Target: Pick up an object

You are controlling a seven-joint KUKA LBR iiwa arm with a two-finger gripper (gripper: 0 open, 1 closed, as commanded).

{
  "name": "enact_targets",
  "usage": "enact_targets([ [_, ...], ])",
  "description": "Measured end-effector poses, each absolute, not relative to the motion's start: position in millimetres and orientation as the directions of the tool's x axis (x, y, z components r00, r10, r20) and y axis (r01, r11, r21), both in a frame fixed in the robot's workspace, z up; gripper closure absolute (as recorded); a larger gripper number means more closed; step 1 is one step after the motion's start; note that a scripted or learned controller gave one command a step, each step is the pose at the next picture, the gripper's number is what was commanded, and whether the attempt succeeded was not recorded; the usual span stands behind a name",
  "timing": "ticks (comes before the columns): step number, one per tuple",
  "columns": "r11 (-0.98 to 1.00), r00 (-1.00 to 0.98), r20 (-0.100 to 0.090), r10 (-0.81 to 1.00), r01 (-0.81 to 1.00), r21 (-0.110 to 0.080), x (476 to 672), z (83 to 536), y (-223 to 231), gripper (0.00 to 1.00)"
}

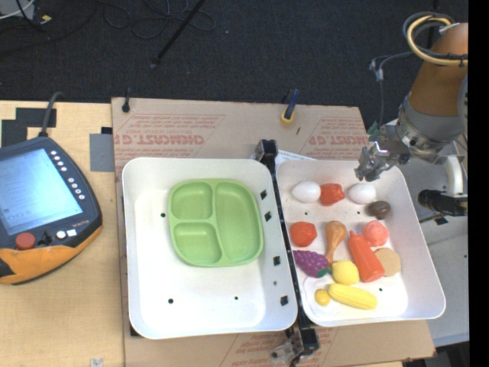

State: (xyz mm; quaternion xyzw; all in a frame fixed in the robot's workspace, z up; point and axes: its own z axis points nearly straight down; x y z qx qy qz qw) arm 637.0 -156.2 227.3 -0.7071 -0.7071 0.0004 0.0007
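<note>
Reading the cardboard sheet (229, 128) under the bins, red printed lettering runs upside down and cannot be made out with certainty. Right bin (428, 281) holds toy food: two white eggs (306, 192), a red tomato (303, 233), a carrot (364, 257), purple grapes (311, 262), a yellow corn cob (351, 296). Gripper (368, 168) hangs over that bin's far edge, just above the second egg (362, 193); finger opening cannot be told, nothing seen gripped. Left bin (145, 281) carries a green divided plate (215, 222).
</note>
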Motion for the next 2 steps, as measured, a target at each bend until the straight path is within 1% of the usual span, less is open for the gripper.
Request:
enact_targets([
  [1,0.002,-0.002,0.002,1.0,1.0,-0.005,622.1,228,-115,1.0],
  [2,0.001,-0.001,0.001,1.0,1.0,-0.006,596.9,217,-70,1.0],
])
